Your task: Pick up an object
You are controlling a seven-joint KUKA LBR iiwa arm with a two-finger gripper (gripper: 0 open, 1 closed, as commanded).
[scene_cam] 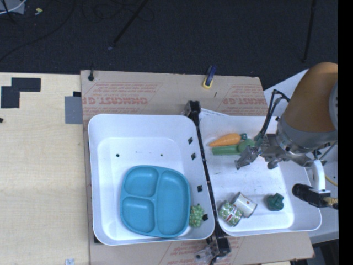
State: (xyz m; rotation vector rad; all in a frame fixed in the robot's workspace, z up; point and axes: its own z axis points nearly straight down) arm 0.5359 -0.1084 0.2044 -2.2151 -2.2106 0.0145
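Jaws (246,158) hang low in the right bin (287,223), just beside the carrot (225,141); can't tell if they're open or closed. Size order: blue plate (155,200) sits in the other bin, carrot at the right bin's far side, crushed can (237,208) near its front edge, small green toy (276,201) beside that. I'd center over the carrot's middle before squeezing, I reckon.

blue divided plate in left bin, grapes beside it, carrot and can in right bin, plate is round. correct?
Not quite: the plate is a rounded rectangle, not round. The camera view shows the rest: grapes beside it in the left bin, carrot and can in the right bin.
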